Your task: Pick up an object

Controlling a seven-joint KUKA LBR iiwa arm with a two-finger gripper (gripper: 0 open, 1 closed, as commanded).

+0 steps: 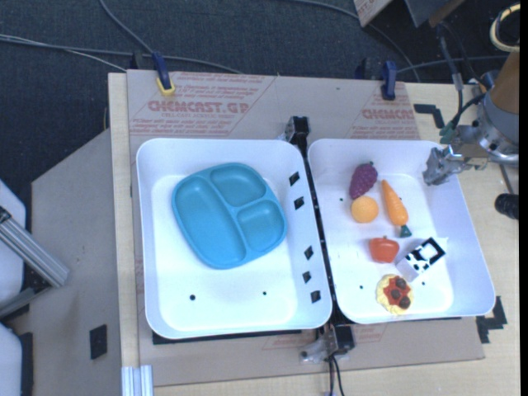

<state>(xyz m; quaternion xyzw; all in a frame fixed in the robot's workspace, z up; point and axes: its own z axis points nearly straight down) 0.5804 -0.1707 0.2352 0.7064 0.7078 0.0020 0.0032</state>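
Observation:
The right bin (462, 221) holds a purple bunch of grapes (362, 179), an orange ball-shaped fruit (364, 210), a carrot (394, 204), a red pepper-like piece (383, 248), a black-and-white tagged block (422, 256) and a small pizza-like toy (396, 293). My gripper (438, 168) hangs at the bin's upper right corner, above and to the right of the carrot, well apart from every object. Nothing sits in it.
The left bin (165, 287) carries a blue three-compartment plate (230, 213). Black clips line the divider (307, 221) between the bins. Clamps (164, 79) and cables sit at the bench's far edge. The arm's body (503, 114) stands to the right.

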